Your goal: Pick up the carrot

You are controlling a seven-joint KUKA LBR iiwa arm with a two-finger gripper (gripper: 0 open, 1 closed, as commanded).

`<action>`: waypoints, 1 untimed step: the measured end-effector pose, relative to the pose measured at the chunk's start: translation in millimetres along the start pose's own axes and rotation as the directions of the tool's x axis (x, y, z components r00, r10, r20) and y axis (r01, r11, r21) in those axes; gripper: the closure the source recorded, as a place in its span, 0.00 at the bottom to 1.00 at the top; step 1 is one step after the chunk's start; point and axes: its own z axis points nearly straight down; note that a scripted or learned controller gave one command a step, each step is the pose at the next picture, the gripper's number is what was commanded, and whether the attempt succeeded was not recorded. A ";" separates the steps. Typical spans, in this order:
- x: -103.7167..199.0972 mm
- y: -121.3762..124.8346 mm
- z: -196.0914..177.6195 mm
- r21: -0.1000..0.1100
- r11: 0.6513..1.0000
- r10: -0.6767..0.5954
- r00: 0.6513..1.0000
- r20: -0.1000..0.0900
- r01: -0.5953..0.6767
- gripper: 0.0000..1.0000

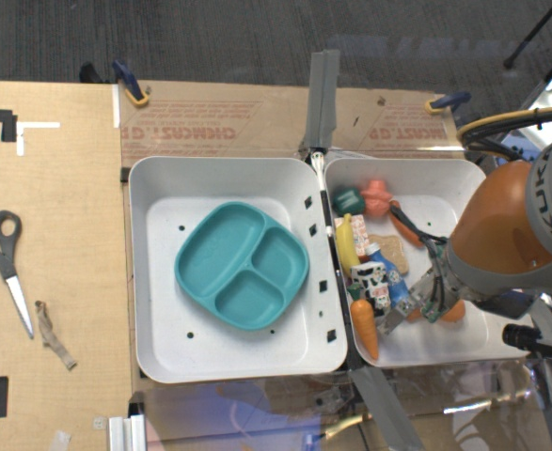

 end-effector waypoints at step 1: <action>-60.1 -48.0 -1.1 -0.002 0.975 0.222 0.975 0.002 -0.222 0.00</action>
